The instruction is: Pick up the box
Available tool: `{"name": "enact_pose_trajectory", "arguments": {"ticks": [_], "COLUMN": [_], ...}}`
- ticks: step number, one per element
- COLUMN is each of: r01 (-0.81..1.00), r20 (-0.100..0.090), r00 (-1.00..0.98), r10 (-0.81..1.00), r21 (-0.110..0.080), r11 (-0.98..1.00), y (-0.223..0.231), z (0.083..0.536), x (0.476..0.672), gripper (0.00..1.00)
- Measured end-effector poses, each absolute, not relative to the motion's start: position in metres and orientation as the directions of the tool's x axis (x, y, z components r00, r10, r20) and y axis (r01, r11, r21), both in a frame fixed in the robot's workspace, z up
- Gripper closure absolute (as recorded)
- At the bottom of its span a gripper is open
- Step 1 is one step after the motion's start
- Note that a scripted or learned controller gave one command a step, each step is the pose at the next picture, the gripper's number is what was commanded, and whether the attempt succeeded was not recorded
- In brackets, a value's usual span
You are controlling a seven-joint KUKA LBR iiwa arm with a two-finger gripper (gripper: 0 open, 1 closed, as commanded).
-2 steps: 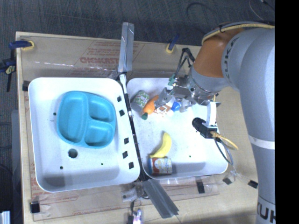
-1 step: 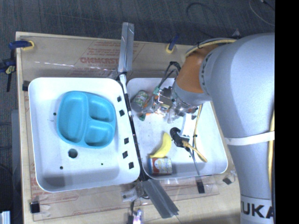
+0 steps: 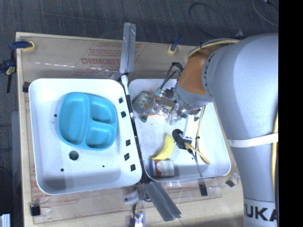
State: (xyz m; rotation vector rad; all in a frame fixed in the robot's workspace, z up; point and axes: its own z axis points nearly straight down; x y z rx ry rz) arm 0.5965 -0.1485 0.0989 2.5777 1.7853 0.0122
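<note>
I've got the tool (image 3: 163, 104) low over the right bin (image 3: 215, 126) near the crumpled wrapper (image 3: 142, 100), hunting the box; I can't tell its opening.

Plastic bins, wood bench, metal arm

Both white bins (image 3: 80, 174) look like smooth, slightly glossy plastic; the blue tray (image 3: 88, 120), well left of the gripper (image 3: 158, 103), is matt plastic. The banana (image 3: 165, 148) below the gripper has smooth yellow skin, and the can (image 3: 163, 168) under it a glossy printed label. The arm (image 3: 246, 98) is satin grey metal; the bench (image 3: 61, 48) is pale wood.
</note>
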Motion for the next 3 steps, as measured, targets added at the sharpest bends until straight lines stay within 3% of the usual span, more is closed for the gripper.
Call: {"name": "enact_pose_trajectory", "arguments": {"ticks": [1, 2, 3], "r01": [0.938, 0.990, 0.990], "r20": [0.006, 0.000, 0.000], "r00": [0.347, 0.140, 0.144], "r10": [0.938, 0.990, 0.990], "r21": [0.007, -0.002, -0.005], "r11": [-0.347, -0.140, -0.144], "y": [-0.147, -0.072, 0.004], "z": [0.109, 0.192, 0.225], "x": [0.597, 0.557, 0.524], "gripper": [1.00, 1.00, 1.00]}}
